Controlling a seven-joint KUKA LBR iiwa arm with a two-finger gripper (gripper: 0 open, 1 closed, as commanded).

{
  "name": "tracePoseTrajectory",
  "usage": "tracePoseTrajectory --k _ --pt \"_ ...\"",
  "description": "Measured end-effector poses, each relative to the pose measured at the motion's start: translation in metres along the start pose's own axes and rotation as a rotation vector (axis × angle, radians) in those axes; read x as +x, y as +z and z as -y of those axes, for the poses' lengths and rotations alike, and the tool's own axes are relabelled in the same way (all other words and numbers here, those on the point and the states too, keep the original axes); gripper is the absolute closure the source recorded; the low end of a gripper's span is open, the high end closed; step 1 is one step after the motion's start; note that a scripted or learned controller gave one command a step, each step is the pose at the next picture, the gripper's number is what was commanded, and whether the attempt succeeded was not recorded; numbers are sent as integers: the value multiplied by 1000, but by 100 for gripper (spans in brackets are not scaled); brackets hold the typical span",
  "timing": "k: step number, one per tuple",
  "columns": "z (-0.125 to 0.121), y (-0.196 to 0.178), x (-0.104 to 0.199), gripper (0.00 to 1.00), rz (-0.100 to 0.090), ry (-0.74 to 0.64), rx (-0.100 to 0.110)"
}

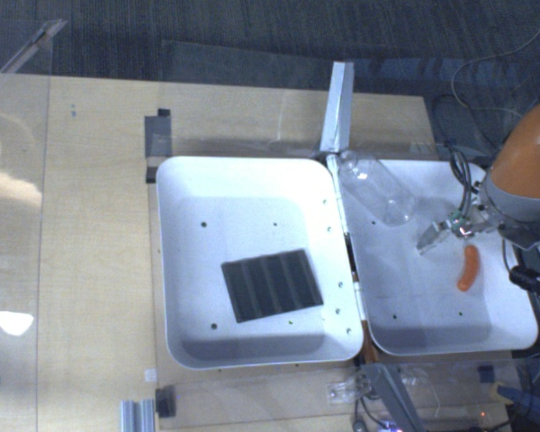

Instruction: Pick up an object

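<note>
Arm (526, 165) reaches in from the right, orange band up top, wrist angled down over the right bin (513, 336). Gripper (435, 236) hovers low, fingers spread apart, nothing between them. The orange sausage-shaped object (469, 268) lies just beside the jaws, below and right, untouched.

Left shallow white plastic bin (180, 241): holds dark grey ribbed rectangular mat (272, 284), lengthwise ridges. Right shallow white plastic bin (513, 331): holds small orange sausage-shaped object (469, 268) and clear transparent plastic bottle (376, 190). Pale tan wooden worktop (81, 268). Arm: grey, orange band (529, 156) above wrist.
</note>
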State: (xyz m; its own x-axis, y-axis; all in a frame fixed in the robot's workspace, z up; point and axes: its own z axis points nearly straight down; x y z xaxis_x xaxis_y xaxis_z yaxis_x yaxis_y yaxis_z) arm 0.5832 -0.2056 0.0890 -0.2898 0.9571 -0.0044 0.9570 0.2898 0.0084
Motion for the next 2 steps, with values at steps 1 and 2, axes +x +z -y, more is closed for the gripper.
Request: tracePoseTrajectory --k 1,2 --pt "-31 1 -8 0 1 -37 -1" --pt "4 -19 2 0 -2 63 4"
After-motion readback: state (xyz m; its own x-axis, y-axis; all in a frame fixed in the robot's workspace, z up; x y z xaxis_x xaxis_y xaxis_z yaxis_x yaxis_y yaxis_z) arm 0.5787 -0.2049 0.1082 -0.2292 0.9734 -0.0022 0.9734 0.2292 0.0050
